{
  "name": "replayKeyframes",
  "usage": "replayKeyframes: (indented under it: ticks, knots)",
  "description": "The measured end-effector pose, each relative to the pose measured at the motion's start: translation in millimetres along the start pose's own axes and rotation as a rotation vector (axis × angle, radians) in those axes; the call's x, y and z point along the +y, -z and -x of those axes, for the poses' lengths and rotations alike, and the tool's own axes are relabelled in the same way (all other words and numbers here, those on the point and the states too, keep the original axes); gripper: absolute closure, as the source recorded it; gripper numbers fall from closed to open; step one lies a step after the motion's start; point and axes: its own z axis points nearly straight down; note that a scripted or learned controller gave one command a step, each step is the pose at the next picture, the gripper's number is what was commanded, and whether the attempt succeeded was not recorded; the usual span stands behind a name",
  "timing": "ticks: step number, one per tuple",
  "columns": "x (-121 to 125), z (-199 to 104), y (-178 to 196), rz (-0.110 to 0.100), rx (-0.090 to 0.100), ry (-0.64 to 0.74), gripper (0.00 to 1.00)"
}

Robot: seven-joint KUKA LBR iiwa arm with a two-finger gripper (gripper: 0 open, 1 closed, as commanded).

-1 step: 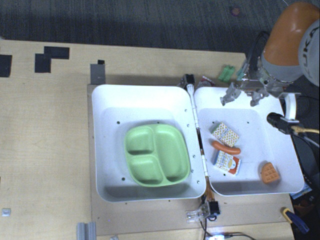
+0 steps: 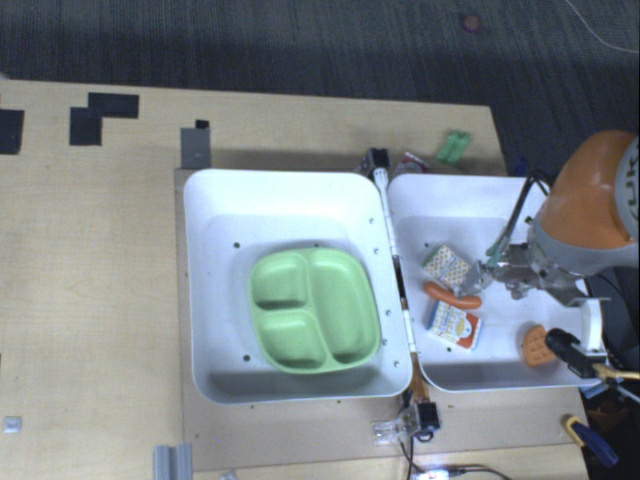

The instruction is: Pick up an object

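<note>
My gripper [image 2: 497,265] hangs in the right bin [image 2: 455,190], just right of a patterned packet [image 2: 446,264]; whether it is spread or pinched I cannot tell. Below the packet lie an orange sausage [image 2: 452,294] and a small carton [image 2: 454,325] with unreadable print, and an orange toy [image 2: 537,346] sits farther right. The left bin [image 2: 215,228] holds a green tray [image 2: 313,309] with three compartments.

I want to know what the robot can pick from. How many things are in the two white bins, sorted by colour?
Green: 1, the divided tray in the left bin.
Orange or red: 2, a sausage-shaped piece and a small orange piece in the right bin.
White patterned packets: 2, one dotted, one with orange print.
Total: 5.
</note>
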Motion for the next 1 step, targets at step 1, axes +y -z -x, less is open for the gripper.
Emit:
replayKeyframes:
  ticks: [1]
  knots:
    - [-29.2,-40.5,-43.0,0.025,-0.004,0.0,0.0]
